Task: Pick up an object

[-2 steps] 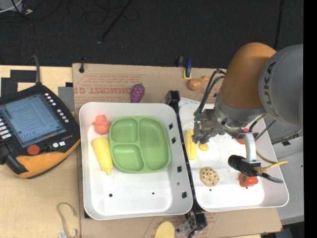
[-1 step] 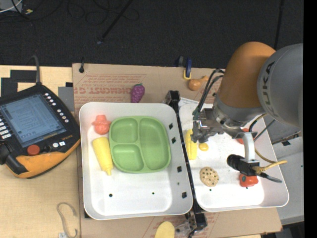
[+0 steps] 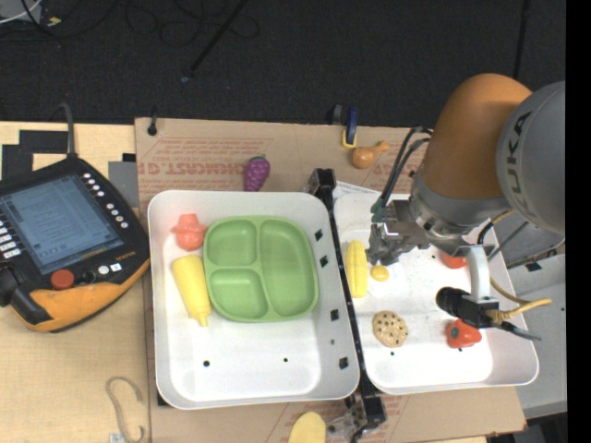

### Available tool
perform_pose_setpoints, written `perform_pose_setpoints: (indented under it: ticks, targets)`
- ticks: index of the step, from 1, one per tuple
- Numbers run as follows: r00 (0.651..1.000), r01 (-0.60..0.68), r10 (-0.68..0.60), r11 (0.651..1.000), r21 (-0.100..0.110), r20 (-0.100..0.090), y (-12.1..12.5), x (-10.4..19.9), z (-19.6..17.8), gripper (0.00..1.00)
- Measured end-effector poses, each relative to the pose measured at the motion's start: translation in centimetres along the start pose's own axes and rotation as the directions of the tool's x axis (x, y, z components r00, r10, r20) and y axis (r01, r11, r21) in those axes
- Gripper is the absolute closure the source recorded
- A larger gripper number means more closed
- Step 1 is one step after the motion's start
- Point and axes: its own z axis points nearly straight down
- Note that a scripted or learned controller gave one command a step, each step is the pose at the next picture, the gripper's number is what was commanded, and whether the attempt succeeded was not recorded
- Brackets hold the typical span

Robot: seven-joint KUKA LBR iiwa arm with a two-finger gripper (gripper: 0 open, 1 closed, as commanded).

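Honestly, can't tell the claw's (image 3: 380,252) state; it's hovering mid-frame over the small round yellow plastic piece (image 3: 379,272), probably light, slick, best pinched across its middle.

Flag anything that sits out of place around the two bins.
Three toys lie outside the bins: a purple grape bunch and an orange pear-shaped piece on the cardboard behind them, and a yellow rounded piece at the front edge. Inside the bins nothing looks spilled or damaged; the green divided plate sits flat.
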Motion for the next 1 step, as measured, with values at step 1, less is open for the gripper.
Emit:
perform_pose_setpoints:
  ticks: [1]
  targets:
    - [1.0, -0.002, 0.002, 1.0, 0.005, 0.0, -0.07, 0.89, 1.8, 1.0]
